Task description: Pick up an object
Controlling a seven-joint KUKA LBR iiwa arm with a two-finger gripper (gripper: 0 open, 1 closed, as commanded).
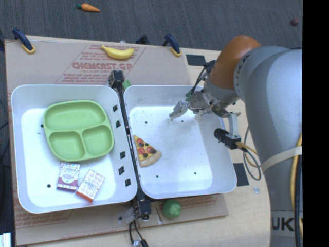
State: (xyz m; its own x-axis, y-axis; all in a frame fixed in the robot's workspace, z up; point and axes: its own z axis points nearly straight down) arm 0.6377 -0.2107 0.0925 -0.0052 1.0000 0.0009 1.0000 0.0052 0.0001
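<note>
One pizza slice near right bin's left wall; gripper at back edge, jaw state unclear.

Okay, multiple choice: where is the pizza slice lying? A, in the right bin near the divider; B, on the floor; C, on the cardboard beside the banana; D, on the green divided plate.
A: the pizza slice lies on the right bin floor, close to the divider between the bins.

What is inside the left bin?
The left bin holds a green divided plate and two small packets in front of it. What lies under the plate is covered and cannot be seen.
</note>
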